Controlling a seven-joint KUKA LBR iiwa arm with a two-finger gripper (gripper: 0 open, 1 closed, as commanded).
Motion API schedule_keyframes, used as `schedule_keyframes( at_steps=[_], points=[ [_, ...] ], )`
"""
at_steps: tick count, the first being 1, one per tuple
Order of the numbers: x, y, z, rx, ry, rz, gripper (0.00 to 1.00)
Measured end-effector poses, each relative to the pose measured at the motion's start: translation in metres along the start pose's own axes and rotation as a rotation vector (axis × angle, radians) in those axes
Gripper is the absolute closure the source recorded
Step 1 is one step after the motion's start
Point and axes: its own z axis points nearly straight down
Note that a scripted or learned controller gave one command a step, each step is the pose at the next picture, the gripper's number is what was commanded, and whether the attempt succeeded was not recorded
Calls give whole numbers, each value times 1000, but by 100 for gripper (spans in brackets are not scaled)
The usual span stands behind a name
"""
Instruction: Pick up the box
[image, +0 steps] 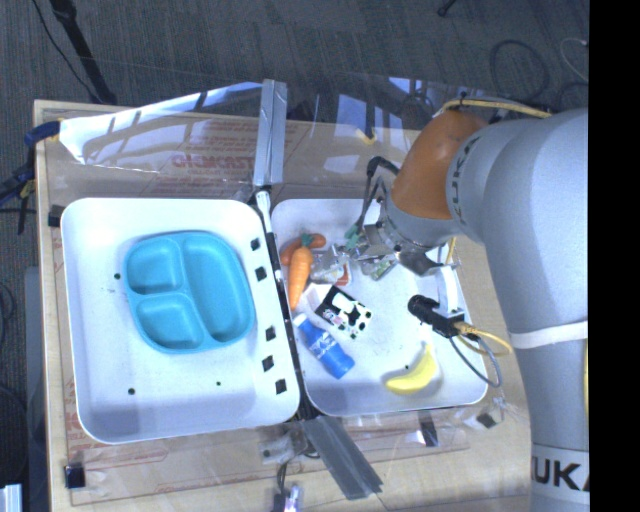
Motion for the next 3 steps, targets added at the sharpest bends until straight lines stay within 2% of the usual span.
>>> schedule_keyframes(
  at_steps=[1, 2, 3],
  points=[
    [-3, 31, 5, 17, -16, -59, 0],
    [2, 36, -6, -1, -17, -63, 100],
    [2, 36, -6, -1, -17, -63, 0]
  ],
)
